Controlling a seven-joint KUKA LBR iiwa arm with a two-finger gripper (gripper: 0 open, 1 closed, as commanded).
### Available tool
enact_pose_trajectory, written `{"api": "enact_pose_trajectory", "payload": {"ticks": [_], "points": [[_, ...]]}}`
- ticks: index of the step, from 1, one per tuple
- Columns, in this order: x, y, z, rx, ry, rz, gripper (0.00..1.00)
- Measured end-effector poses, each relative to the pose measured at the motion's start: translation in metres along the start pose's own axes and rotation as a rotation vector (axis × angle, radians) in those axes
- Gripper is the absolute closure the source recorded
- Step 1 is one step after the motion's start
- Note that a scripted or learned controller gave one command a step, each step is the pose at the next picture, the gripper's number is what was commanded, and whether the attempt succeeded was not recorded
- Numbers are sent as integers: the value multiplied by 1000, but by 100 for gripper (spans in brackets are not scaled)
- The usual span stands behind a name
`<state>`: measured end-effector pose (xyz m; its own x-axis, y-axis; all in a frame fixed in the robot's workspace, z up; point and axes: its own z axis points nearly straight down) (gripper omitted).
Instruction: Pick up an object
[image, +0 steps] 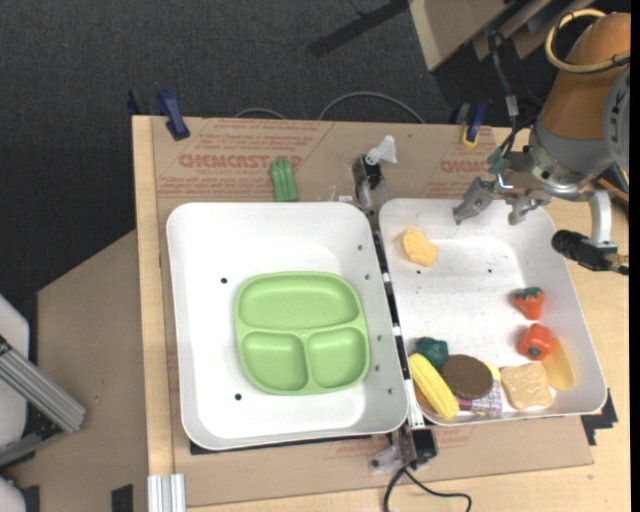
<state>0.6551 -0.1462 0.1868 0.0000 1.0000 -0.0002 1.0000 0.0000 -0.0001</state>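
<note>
open fingers above right bin

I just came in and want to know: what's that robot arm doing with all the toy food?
The robot arm's tool hangs open over the far end of the right bin, holding nothing. It is meant to pick something up. Nearest to it is a yellow toy. Two red toys sit by the right wall, and corn, a brown cookie and toast crowd the near end. The left bin holds a green divided plate.
</note>
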Motion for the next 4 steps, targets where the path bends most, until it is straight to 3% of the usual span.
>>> {"api": "enact_pose_trajectory", "payload": {"ticks": [1,2,4], "points": [[-84,-27,41,6,-2,8,0],[-67,-68,86,8,3,1,0],[-74,-147,102,2,8,-2,0]]}}
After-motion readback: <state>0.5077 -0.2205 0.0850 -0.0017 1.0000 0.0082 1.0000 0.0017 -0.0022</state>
